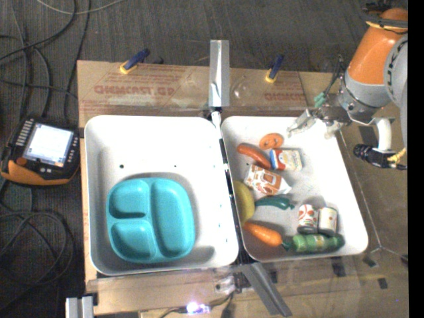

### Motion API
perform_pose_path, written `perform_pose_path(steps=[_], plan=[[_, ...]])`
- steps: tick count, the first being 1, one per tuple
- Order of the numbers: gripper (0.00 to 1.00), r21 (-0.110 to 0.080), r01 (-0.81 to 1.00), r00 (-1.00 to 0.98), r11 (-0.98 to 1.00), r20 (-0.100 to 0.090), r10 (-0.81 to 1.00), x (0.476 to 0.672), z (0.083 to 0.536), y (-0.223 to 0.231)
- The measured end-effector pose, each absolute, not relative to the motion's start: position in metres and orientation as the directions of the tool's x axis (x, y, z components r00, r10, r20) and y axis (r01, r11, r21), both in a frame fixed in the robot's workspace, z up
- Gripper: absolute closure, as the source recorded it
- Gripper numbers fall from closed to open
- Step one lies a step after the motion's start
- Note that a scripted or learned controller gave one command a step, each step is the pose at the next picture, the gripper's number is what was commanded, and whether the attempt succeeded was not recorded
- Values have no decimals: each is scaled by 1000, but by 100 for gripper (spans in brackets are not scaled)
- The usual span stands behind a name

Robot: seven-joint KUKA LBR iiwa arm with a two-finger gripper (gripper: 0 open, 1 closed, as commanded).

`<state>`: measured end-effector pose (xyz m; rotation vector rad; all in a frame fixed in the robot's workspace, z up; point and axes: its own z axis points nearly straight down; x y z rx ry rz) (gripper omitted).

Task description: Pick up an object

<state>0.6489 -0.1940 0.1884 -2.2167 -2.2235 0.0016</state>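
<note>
The right bin (349,177) holds several small items: a round orange piece (270,140), a red sausage (254,154), a small carton (287,158), a red and white packet (265,181), a banana (244,201), a carrot (263,234), two cans (316,219) and a green bottle (315,243). My gripper (313,127) hangs over the bin's far right corner, above and to the right of the orange piece. Its fingers (296,126) are spread open, with nothing between them.
A teal divided plate (151,218) lies in the left bin (99,151). A teal object (275,203) rests beside the banana. A tablet-like pendant (43,150) sits left of the bench. Clamps (134,59) and a metal post (218,78) stand behind the bins.
</note>
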Motion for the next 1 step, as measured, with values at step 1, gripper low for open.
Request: perform_pose_path(steps=[1], plan=[[0, -3, 1000, -2, 2, -3, 1000, 666, 121, -164]])
